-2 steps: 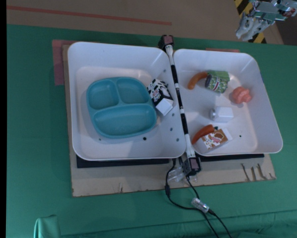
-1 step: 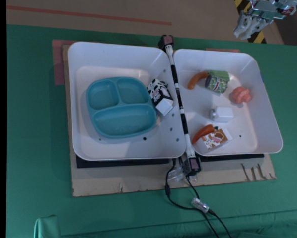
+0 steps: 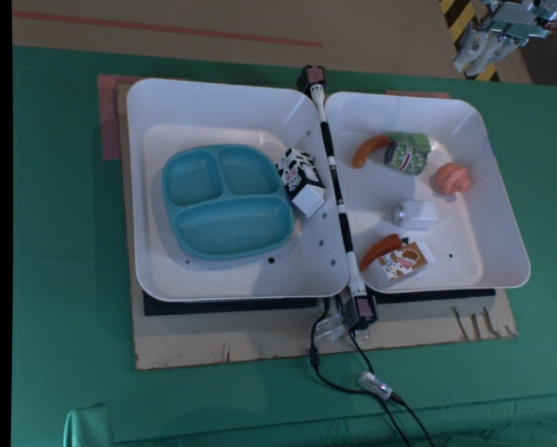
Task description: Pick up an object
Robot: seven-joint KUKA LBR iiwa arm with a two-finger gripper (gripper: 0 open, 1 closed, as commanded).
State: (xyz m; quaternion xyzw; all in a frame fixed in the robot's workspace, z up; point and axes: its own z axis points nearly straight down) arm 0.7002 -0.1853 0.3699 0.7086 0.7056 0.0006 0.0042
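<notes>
The right bin holds the loose items: an orange curved piece touching a green can at the far side, a pink-orange lump just right of them, a small white object in the middle, and at the near side a red-orange piece lying against a small printed carton. The left bin carries a blue divided plate, with a black-and-white patterned carton at its right edge, close to the striped divider between the bins. The gripper hangs far to the upper right, beyond the bins and above the bench edge, touching nothing and holding nothing; whether its fingers are spread or closed cannot be told from here.
</notes>
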